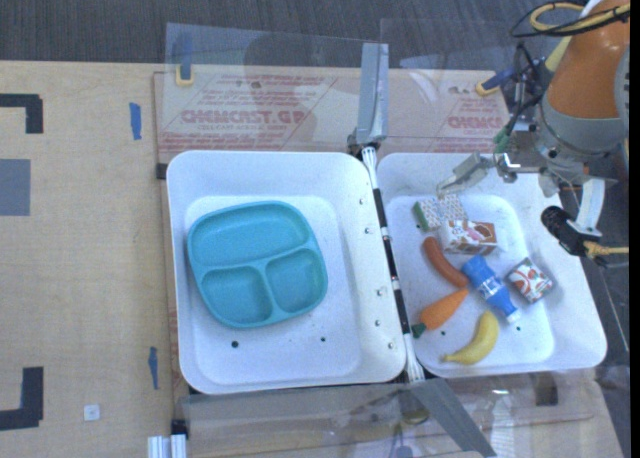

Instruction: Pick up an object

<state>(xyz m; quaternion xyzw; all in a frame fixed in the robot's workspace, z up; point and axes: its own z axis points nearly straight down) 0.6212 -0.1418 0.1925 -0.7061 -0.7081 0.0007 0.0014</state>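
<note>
One camera sits high above the bench (pixel 80 246) and looks down at a slant. It is far enough back to see both white bins: the left bin (pixel 345 246) near the middle and the right bin (pixel 575 331) toward 3 o'clock. The arm (pixel 590 71) comes in at about 2 o'clock.

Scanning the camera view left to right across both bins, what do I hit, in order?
Teal divided plate in the left bin → carrot → yellow banana → small red-and-white packet, all three in the right bin.
</note>
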